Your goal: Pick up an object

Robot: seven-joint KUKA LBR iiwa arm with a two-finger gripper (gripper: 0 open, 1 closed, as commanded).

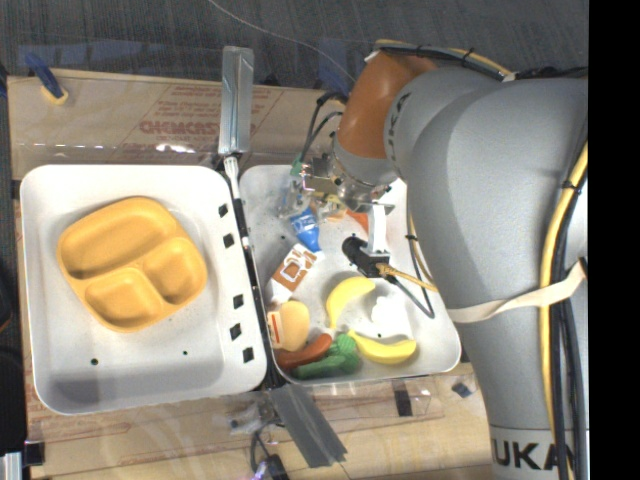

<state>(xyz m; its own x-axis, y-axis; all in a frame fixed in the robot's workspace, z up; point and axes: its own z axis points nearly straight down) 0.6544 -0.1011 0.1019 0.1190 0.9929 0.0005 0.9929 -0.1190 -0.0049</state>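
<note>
The blue packet, glossy and crumpled-looking, lies in the right bin towards 11 o'clock of its floor, just at 6 o'clock of the gripper. The gripper sits low over that end of the bin, very near the packet. Whether they touch cannot be made out, and whether the gripper is released or clenched cannot be told either, since wiring and metal parts crowd the tip.

The arm comes in from 3 o'clock as a broad, smooth grey casing that covers the bin's right edge. It bends at the rounded orange band near 12 o'clock and turns down and to the left into the bin.

At 6 o'clock of the packet lies a small orange-and-white carton, flat and tilted. Further towards 6 o'clock is a tan, round bun, with a red sausage touching it below and a bumpy green vegetable beside that. A curved yellow banana lies near the bin's middle, and a second banana lies at 5 o'clock. All look like smooth plastic toys.

The left bin, a shallow white bin with rounded corners, holds a yellow divided tray with three moulded compartments.
</note>
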